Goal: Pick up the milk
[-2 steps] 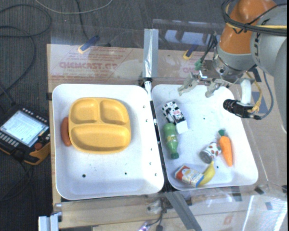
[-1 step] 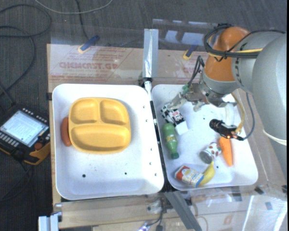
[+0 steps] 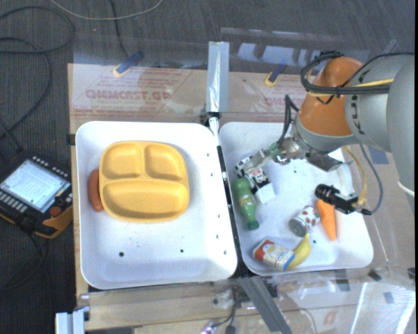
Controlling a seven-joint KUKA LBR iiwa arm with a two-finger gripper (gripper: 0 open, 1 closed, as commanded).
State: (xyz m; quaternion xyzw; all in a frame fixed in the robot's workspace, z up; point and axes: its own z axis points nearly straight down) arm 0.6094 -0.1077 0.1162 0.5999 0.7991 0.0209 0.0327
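From above, you see the gripper [image 3: 254, 167] low in the right bin [image 3: 355, 256], its fingers narrow around a small white carton, the milk [image 3: 263, 188]. Just left lies a green bottle [image 3: 246, 202]; a yellow tray [image 3: 145, 179] sits in the left bin [image 3: 153, 263].

bare floor mid right bin [image 3: 285, 204], bottle [image 3: 246, 203] left, can [image 3: 304, 221], carrot [image 3: 327, 219] right
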